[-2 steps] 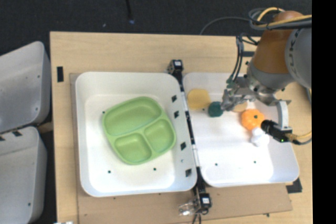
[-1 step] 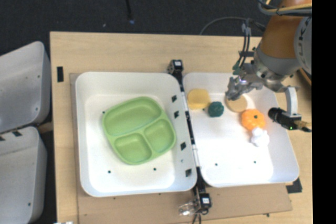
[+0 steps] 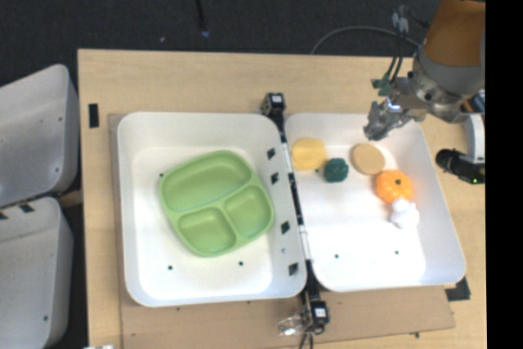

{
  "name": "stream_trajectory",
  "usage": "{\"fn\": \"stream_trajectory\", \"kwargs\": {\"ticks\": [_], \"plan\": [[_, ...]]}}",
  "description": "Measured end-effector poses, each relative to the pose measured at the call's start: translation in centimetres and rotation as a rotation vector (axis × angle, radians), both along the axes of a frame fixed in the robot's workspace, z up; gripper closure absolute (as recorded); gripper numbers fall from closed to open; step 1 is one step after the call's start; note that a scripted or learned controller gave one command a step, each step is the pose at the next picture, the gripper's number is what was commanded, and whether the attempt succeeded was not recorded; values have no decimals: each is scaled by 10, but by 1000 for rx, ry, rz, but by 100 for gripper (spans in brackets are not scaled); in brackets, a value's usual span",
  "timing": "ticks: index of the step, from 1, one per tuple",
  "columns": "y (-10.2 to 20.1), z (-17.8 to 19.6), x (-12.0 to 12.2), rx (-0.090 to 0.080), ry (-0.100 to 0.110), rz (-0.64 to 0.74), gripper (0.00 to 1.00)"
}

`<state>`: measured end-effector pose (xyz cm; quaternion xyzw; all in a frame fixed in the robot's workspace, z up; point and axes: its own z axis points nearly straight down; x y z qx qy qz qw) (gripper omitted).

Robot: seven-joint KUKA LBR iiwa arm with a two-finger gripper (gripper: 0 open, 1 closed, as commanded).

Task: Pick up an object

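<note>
Lying flat, round tan disc (image 3: 368, 158), matte

Lighting's pretty even, diffuse from overhead, no hard shadows, just soft ones under the green tray (image 3: 216, 202) and the small items. White bins (image 3: 409, 257) are bright, nearly blown out, w/ little surface detail. Dark floor up top goes almost black. Whole pic is soft, low-res, a bit grainy tbh.
</note>
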<state>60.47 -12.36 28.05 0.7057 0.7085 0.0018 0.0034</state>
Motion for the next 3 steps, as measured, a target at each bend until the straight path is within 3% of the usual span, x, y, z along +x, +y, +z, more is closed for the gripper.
{"fn": "stream_trajectory", "kwargs": {"ticks": [2,3], "plan": [[97,5,-12,3,7,3,100],[153,-13,-17,4,8,3,100]]}}
